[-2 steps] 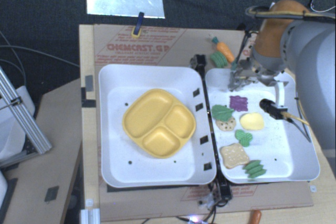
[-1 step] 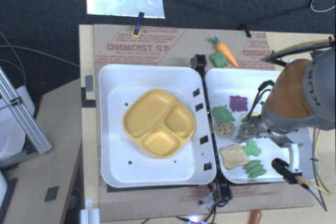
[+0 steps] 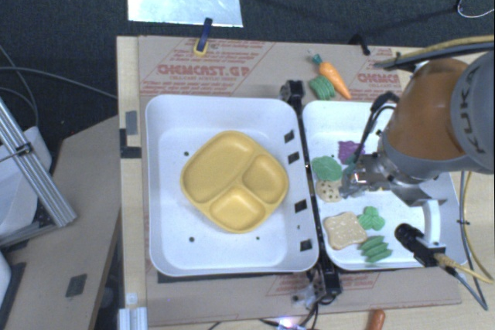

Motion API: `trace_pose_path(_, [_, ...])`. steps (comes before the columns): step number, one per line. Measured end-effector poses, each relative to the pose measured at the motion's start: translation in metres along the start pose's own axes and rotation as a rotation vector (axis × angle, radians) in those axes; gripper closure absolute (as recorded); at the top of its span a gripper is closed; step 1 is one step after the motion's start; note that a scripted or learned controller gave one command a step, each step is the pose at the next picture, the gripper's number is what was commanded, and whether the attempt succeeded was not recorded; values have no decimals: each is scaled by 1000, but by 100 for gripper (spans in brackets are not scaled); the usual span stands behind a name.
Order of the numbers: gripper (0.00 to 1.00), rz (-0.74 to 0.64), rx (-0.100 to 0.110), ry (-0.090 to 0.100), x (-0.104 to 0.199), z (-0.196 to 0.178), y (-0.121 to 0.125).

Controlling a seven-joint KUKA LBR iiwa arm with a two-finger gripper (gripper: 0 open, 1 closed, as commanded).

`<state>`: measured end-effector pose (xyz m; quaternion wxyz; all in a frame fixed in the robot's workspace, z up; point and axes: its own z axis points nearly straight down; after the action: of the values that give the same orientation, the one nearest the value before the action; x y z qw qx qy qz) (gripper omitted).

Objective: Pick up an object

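Note:
The right bin (image 3: 332,113) holds toy food: a purple bunch of grapes (image 3: 349,150), a green leafy piece (image 3: 326,167), a round cookie (image 3: 329,192), a slice of toast (image 3: 343,229), a green broccoli-like piece (image 3: 372,219) and a green pea pod (image 3: 375,248). My gripper (image 3: 352,180) hangs low over the middle of this bin, just right of the cookie and below the grapes. The arm's orange band and grey wrist cover the bin's right half. Nothing shows between the fingers from here.
The left bin (image 3: 166,127) carries a yellow divided plate (image 3: 234,180). A toy carrot (image 3: 335,76) and a green piece (image 3: 322,87) lie on the cardboard behind the right bin. A black clamp (image 3: 294,92) sits between the bins at the back.

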<state>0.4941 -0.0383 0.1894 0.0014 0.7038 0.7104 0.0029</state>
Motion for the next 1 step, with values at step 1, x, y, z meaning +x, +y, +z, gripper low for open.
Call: trace_pose_path(1, [100, 5, -4, -3, -6, -82, -6])
